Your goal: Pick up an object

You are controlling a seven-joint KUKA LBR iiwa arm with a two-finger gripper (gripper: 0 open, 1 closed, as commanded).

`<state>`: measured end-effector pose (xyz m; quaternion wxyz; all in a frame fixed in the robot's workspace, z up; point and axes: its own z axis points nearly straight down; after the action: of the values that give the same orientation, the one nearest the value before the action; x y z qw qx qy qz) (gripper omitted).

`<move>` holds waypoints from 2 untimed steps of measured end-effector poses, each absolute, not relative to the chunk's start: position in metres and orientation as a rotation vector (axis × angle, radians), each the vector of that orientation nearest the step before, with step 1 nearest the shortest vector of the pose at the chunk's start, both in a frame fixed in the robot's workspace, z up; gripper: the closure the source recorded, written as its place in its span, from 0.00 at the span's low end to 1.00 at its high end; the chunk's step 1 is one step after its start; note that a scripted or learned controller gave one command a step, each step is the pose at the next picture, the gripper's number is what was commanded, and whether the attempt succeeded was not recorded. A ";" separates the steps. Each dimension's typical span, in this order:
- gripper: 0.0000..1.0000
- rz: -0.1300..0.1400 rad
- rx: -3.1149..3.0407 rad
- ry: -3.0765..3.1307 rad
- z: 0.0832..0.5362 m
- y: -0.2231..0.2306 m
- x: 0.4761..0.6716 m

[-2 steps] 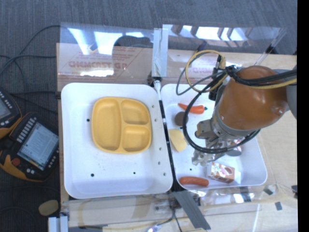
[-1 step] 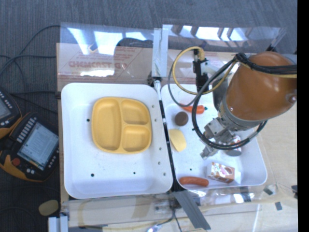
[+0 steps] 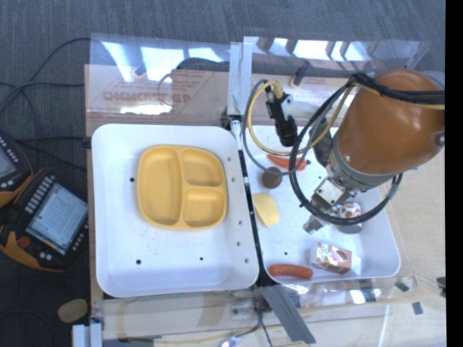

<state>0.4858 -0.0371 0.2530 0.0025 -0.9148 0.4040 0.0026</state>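
Two shallow white bins side by side at mid-frame: left bin [image 3: 116,266] and right bin [image 3: 387,255]. In the left bin, a yellow divided tray [image 3: 182,186] with three compartments, lying flat near the middle. In the right bin, several small objects: a red hot dog [image 3: 290,271] along the lower edge; a red-and-white wrapped packet [image 3: 333,257] just right of it; a pale yellow rounded piece [image 3: 266,210] by the bin's left wall; a small brown ball [image 3: 272,178] above that; an orange carrot-like piece [image 3: 286,160] higher still, partly behind black cables. Grey arm with orange band [image 3: 387,125] reaching in from the right, over the upper right of the right bin. Pincer [image 3: 338,214] low over the bin's centre-right, above the packet and apart from it; whether clenched or released, cannot tell. A handheld control pendant [image 3: 51,215] on the floor at the left edge of the frame.
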 end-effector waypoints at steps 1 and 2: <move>1.00 0.011 -2.982 0.977 0.192 0.021 0.495; 1.00 0.007 -2.772 1.471 0.258 0.030 0.504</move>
<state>0.5042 0.0301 0.2584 0.0019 -0.8833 0.4688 0.0022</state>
